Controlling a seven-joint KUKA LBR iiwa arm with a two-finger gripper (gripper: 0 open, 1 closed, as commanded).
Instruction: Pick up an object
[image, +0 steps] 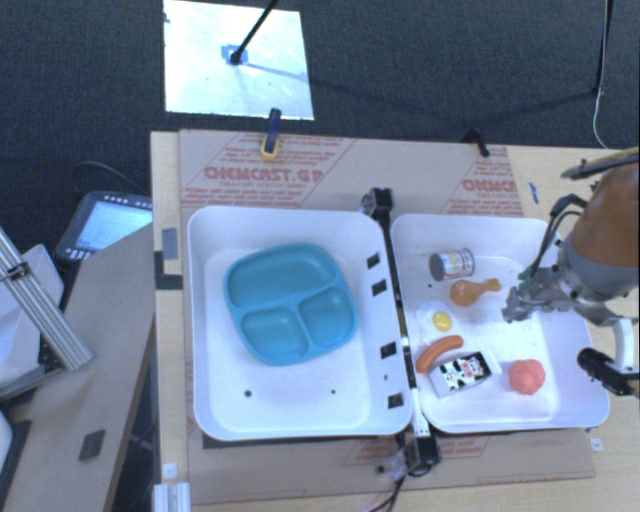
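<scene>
Nothing picked up yet. Pincer (512, 306) low, just right of the chicken leg (472, 291); can't tell if open or closed.
</scene>
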